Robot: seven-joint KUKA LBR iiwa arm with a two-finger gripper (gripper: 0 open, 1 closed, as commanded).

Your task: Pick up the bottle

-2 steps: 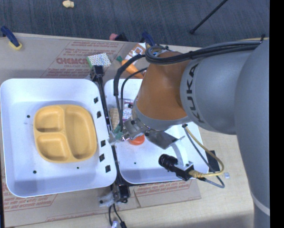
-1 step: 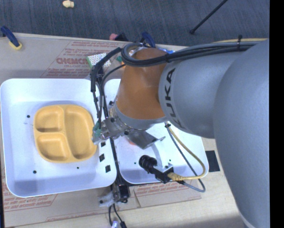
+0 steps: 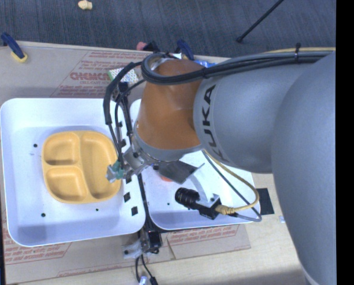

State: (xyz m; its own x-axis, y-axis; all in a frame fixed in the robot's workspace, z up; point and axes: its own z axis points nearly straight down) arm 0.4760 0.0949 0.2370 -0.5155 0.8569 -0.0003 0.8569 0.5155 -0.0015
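Note:
The arm's orange wrist band (image 3: 165, 114) and grey body hang over the right bin (image 3: 182, 218) and hide most of it. Below the band, the gripper (image 3: 124, 166) reaches down-left over the wall between the two bins. A small teal-green object (image 3: 114, 172) shows at its tip, against the right rim of the yellow plate. I cannot tell whether that object is the bottle or whether it is held. A bit of something red (image 3: 163, 174) peeks out under the wrist in the right bin.
A yellow divided plate (image 3: 61, 183) lies in the left bin (image 3: 16, 159). A black connector with a yellow cable (image 3: 191, 199) hangs off the wrist over the right bin's front. Black cables (image 3: 112, 108) loop along the wrist's left side. Blue clamps (image 3: 13, 46) hold the cardboard's back edge.

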